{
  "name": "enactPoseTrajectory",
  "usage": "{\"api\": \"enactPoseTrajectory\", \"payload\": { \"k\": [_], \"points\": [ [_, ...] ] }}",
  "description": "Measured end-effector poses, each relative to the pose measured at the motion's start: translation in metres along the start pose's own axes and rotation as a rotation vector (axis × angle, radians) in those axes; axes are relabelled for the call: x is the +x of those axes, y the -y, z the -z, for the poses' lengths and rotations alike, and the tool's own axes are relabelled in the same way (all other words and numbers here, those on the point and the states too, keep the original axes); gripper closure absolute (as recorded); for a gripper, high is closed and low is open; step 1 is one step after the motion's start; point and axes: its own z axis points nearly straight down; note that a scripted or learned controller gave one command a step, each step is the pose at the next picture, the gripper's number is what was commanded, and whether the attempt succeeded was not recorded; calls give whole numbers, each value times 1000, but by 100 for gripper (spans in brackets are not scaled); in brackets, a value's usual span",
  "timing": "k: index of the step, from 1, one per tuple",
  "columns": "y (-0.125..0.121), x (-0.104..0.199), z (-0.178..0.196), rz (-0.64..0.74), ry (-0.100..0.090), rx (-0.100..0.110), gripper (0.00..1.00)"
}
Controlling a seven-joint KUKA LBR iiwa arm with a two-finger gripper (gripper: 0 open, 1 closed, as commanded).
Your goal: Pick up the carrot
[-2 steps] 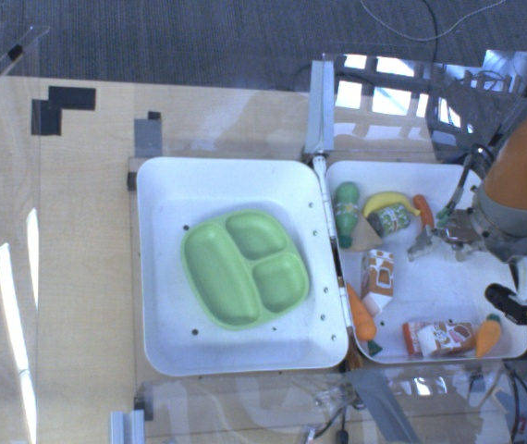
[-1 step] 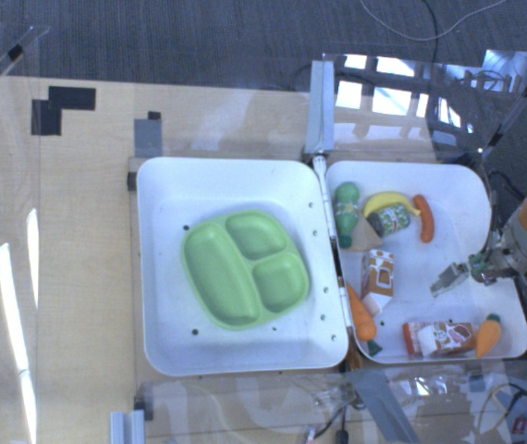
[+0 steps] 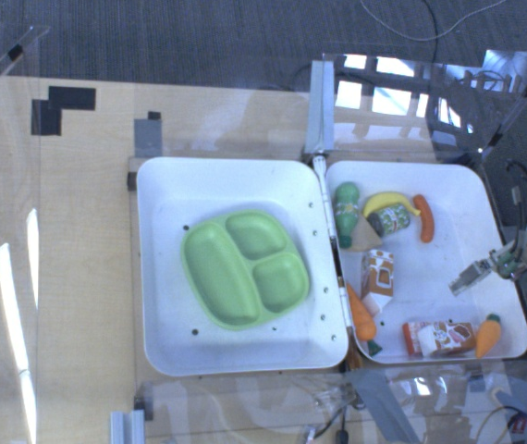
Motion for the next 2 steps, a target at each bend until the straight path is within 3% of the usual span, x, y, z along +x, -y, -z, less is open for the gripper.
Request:
{"api": "enactPoseTrajectory", "payload": {
  "k": [1,2],
  "points": [
    [0,0,5,122,-1,1,0],
    [-3,-1,16,122,4,-6,100]
  ]
}}
